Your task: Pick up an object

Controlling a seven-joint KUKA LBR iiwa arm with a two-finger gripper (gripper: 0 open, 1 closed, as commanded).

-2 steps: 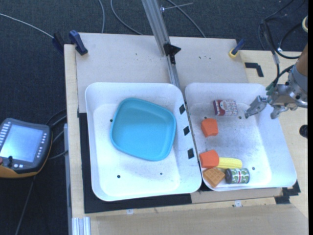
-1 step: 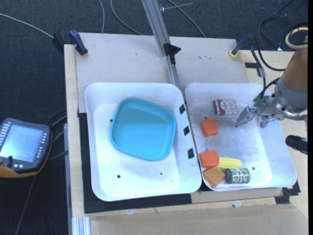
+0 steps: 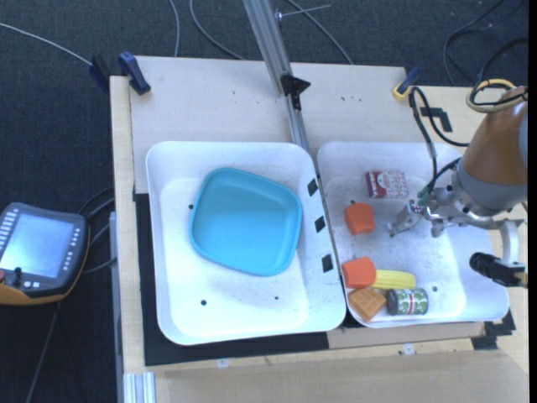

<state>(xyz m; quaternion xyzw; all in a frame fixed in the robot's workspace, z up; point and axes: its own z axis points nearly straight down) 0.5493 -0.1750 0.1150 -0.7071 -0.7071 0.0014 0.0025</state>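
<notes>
A: Where does the grey arm with its orange band sit right now?

B: It comes in from three o'clock, and its two-finger gripper [image 3: 409, 219] hangs over the right shallow white bin [image 3: 453, 162], near the middle. Whether it is open or shut I cannot tell; the tip is small and blurred against the white floor.

A: And what could it pick?

B: Everything loose is in that bin. A small red-and-white carton [image 3: 386, 184] lies at about eleven o'clock from the gripper. An orange block [image 3: 360, 218] sits at nine o'clock, near but apart. Toward seven o'clock there is a cluster by the bin's near wall: a second orange-red block [image 3: 359, 271], a yellow corn-like piece [image 3: 393, 279], a tan waffle-like wedge [image 3: 367, 302] and a small dark can lying on its side [image 3: 408, 300], all touching or just beside each other.

A: Why hover there?

B: My guess is that the lone block or the carton is easier than the crowded cluster.

A: The left bin?

B: It holds a blue square plastic plate [image 3: 246, 220], lying flat. The arm's upper part is cut off at three o'clock.
</notes>
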